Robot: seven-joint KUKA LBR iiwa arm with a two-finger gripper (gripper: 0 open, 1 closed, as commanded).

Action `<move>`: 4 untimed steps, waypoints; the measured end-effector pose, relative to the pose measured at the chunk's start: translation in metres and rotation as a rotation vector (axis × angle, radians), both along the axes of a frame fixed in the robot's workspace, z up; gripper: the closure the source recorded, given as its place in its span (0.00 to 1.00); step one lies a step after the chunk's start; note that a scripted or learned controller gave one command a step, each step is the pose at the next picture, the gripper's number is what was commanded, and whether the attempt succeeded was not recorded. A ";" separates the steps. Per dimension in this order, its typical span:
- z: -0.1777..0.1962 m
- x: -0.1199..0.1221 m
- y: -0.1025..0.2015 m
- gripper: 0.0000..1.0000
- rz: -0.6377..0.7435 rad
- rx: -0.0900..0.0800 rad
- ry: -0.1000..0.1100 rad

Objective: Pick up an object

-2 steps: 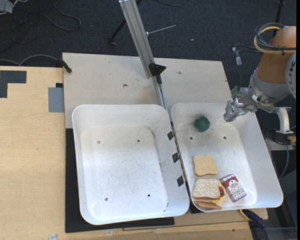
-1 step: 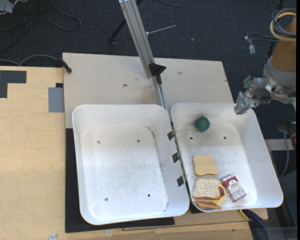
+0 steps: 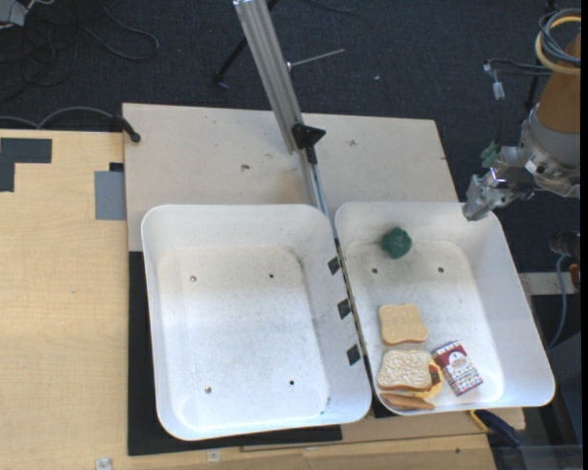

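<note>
Gripper hangs over right bin's far rim; can't tell its state. Nearest pick: green ball, far end of bin. Center over it, drop straight, grab w/o rolling it.

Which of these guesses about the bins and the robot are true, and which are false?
1. The green ball lies in the right bin. True.
2. The gripper is clamped on the green ball. False: it hangs at the right bin's far right corner, apart from the ball.
3. Two slices of bread sit in the right bin. True: one slice of bread lies beyond the other slice.
4. The small red carton lies in the left bin. False: it lies in the right bin, beside the nearer slice.
5. The ball rests against the bread. False: bare bin floor lies between them.
</note>
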State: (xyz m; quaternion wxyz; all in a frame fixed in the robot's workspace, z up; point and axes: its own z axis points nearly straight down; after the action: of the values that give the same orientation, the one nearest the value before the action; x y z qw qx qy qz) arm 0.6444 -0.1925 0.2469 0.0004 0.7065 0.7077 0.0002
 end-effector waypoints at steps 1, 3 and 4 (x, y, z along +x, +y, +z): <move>0.008 -0.006 0.055 1.00 0.002 0.003 0.003; -0.016 -0.019 0.152 1.00 0.001 0.003 0.006; -0.008 -0.019 0.205 1.00 0.002 0.003 0.002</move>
State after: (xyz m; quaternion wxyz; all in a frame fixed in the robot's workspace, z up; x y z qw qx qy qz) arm 0.6255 0.0124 0.2388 -0.0012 0.7058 0.7084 0.0004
